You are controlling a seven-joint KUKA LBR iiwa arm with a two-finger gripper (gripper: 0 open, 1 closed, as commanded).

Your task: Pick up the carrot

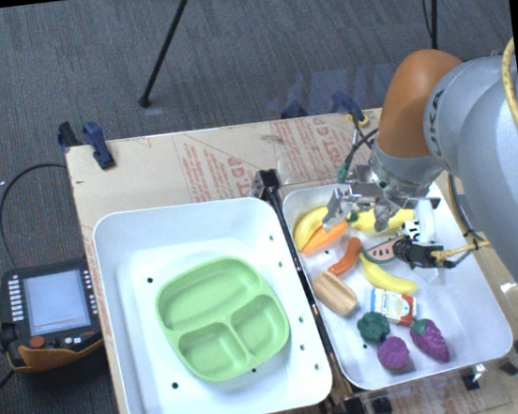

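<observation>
In the left white bin you see a light green plastic divided tray. The right white bin holds two yellow toy bananas, a tan hot-dog bun, a dark green broccoli piece and two purple grape bunches. Left of the bench lies a black handheld control pendant.

Grey KUKA arm, large rounded links: entering from the right edge of the frame and filling its upper right. Orange band above the wrist: angling down toward centre right. Two-finger metal gripper: pointing downward at centre right, cabling trailing beside it.
</observation>
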